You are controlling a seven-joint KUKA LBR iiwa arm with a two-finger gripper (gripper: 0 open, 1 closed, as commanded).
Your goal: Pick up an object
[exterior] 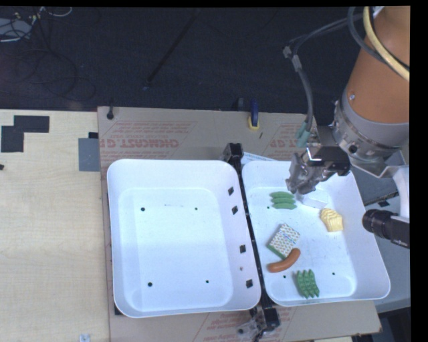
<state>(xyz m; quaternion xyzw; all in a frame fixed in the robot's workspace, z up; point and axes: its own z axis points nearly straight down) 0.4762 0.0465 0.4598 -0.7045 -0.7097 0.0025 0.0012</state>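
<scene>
We see a counter of pale wood grain, with black and grey rectangular patches near its far-left part. On it lies a brown cardboard sheet that carries red printed lettering, mirrored and upside down from this viewpoint; we cannot read it with confidence. Beyond the counter the background is dark, with loose cables crossing it. A small blue and yellow clamp sits on the far edge of the cardboard.

Two shallow white bins rest on the cardboard, joined by a black divider strip. We take the right bin as the landmark. The left bin lies just beside it.

All task objects lie inside the right bin. A green pea pod sits toward its far side. A yellow lumpy object lies nearer the arm side. Near the centre lies a tilted white block with a dotted face and green edge, and an orange-brown sausage lies touching or just beside its near corner. A dark green ridged object lies toward the near edge.

The gripper hangs over the far part of the right bin, just above and beside the pea pod. We cannot tell whether it is spread or pressed together. The grey arm with its orange band rises above the far-right corner of the bin.
</scene>
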